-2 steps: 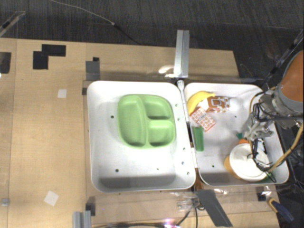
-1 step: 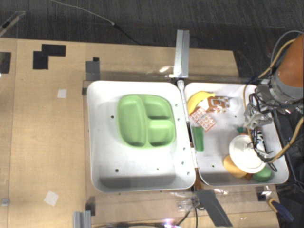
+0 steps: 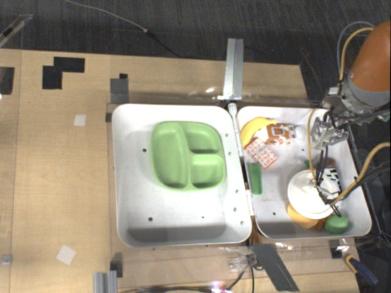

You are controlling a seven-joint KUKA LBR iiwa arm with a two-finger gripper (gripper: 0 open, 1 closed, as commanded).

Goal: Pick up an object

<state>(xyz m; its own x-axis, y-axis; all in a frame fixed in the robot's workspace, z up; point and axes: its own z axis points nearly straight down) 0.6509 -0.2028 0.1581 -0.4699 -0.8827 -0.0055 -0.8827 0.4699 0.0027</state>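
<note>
The gripper (image 3: pixel 324 134) hangs over the right bin (image 3: pixel 360 191), just beyond the white lid (image 3: pixel 307 193); whether its jaws are open, I cannot tell. Best descend straight onto one isolated object (the green block (image 3: pixel 255 179), left of the lid, looks easiest).

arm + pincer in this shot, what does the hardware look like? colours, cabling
An orange band tops a grey metallic wrist section at the view's right edge. Below it the pincer is a small silvery metal assembly, too blurred for finer detail. Yellowish cables loop beside the band, and more thin yellow and dark cables trail down over the right bin. No markings are legible.
</note>
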